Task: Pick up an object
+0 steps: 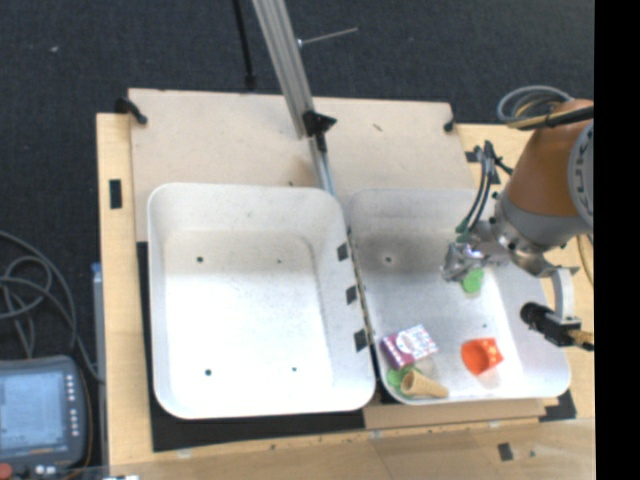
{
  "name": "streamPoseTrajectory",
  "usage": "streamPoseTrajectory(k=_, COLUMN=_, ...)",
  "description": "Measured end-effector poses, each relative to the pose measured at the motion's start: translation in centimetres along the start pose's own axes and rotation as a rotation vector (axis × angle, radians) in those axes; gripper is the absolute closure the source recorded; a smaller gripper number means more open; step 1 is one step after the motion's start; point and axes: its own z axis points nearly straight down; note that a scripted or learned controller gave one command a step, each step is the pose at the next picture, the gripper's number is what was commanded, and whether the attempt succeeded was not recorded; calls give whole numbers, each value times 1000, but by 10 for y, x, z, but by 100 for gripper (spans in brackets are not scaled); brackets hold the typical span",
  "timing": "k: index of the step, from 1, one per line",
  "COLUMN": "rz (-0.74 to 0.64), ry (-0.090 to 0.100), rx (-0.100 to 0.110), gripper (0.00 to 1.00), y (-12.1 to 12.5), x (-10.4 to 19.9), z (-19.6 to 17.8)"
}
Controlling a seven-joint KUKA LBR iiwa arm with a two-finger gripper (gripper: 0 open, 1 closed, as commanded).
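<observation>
My gripper hangs over the right bin, near its middle right. A small green object shows right at the gripper's tip, touching it or just beneath it; I cannot tell whether it is held. An orange object lies toward the bin's front right. A purple and white striped packet lies at the bin's front left. In front of the packet, a tan cone with a green piece beside it rests against the front wall.
The left bin stands beside the right one, their walls meeting at a divider with black clips. A slanted metal pole rises from the bench behind the bins. A black part of the arm overhangs the right bin's right rim.
</observation>
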Motion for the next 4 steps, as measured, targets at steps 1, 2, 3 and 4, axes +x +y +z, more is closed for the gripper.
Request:
streamPoseTrajectory(k=1, rz=-1, ry=-1, rx=-2, gripper=100, y=4, x=-5, z=-64)
streamPoseTrajectory(k=2, rz=-2, ry=0, rx=1, gripper=100, y=6, x=-6, z=-99)
streamPoseTrajectory(k=3, rz=-3, ry=1, rx=6, gripper=100, y=13, x=47, z=-87)
streamPoseTrajectory(k=4, rz=-5, ry=3, rx=4, gripper=100, y=26, x=104, z=-96)
